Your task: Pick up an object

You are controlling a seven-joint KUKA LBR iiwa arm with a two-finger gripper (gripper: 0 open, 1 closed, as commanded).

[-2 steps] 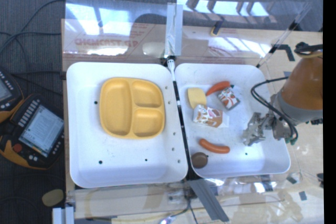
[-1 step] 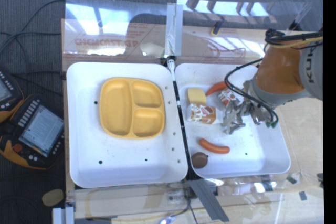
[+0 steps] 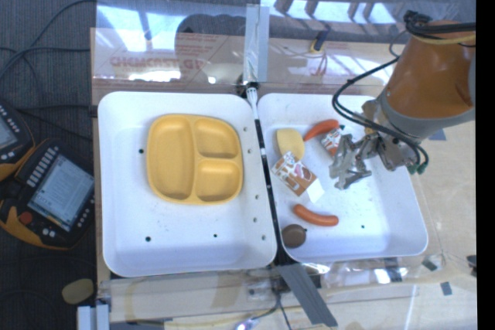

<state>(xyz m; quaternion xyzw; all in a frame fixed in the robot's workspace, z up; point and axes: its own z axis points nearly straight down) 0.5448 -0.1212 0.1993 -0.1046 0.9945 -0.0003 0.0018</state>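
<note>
While my gripper hangs right of center over the right bin, I see its fingers spread, holding nothing.

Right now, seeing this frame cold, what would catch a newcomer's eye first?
The big yellow divided tray lying alone in the left bin stands out most. Next comes the arm's orange band at the right, with the gripper low over the right bin. There, small things cluster: two red sausages, a yellow wedge, a printed packet and a brown ball.
</note>
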